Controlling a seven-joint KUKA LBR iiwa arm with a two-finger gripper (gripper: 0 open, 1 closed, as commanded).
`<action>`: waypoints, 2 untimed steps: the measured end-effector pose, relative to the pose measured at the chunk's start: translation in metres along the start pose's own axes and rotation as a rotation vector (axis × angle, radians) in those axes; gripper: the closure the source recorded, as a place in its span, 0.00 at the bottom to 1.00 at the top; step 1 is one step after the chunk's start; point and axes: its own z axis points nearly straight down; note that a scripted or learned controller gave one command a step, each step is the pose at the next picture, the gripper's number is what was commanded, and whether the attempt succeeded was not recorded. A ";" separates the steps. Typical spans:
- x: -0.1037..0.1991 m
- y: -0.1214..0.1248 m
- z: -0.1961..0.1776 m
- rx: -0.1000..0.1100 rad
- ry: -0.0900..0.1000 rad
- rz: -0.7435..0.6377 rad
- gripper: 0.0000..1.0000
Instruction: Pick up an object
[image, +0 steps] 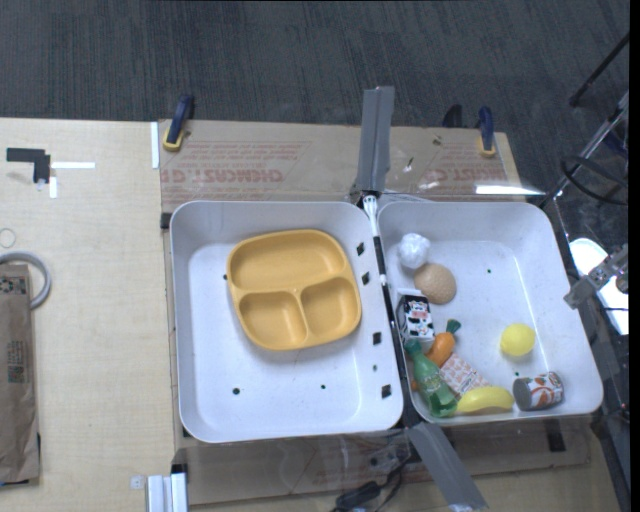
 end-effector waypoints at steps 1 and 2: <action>-0.022 -0.010 -0.007 -0.001 -0.001 -0.375 1.00; -0.035 0.024 -0.008 -0.002 -0.001 -0.529 1.00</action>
